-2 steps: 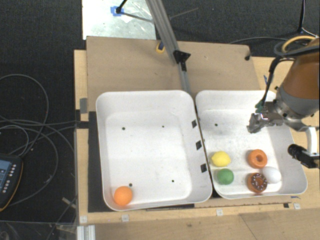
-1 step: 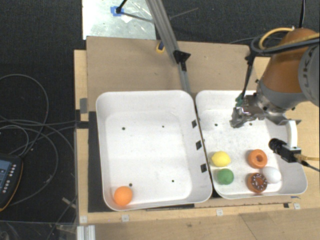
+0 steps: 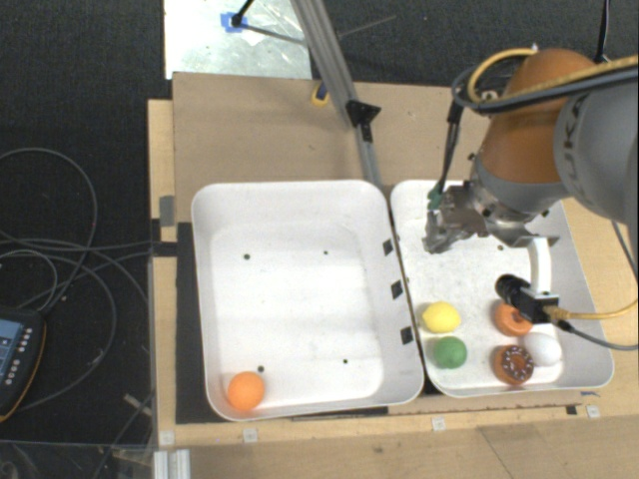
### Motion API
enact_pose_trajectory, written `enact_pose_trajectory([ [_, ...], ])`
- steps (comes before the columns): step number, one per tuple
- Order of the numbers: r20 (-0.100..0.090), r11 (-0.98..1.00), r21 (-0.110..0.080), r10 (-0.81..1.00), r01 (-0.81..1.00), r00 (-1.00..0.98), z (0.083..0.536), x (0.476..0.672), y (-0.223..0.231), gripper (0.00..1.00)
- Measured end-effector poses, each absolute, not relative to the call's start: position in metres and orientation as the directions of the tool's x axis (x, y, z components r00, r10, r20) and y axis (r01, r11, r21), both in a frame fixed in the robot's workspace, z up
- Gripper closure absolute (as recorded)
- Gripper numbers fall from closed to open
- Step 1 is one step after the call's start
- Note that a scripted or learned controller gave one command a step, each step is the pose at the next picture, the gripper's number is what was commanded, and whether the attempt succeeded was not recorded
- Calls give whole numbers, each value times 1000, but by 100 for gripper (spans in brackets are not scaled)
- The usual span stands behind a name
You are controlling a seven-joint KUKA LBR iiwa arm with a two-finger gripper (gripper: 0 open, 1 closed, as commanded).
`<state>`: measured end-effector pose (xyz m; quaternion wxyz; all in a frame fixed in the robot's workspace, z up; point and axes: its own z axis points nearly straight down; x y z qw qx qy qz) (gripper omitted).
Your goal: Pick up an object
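Observation:
My gripper (image 3: pixel 439 236) hangs over the back left part of the right bin (image 3: pixel 419 208), with nothing visible between its fingers. Nearer the front of that bin lie a yellow ball (image 3: pixel 441 317), a green ball (image 3: pixel 449 352), a brown doughnut-shaped piece (image 3: pixel 515 364), a white ball (image 3: pixel 544 348) and an orange piece (image 3: pixel 510 319). All of these lie in front of the gripper and apart from it. An orange ball (image 3: pixel 245 390) sits in the front left corner of the left bin (image 3: pixel 290 203).
The two white bins stand side by side on a tan bench (image 3: pixel 250 128). A grey pole (image 3: pixel 329 48) slants down to the bench behind the bins. Cables lie on the dark floor at the left.

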<state>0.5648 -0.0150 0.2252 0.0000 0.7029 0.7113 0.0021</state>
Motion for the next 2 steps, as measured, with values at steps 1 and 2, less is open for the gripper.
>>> enact_pose_trajectory([
  [1, 3, 10, 0, 1000, 1000, -10, 217, 566, 39, 100],
  [2, 3, 10, 3, 1000, 1000, -10, 217, 577, 91, 100],
])
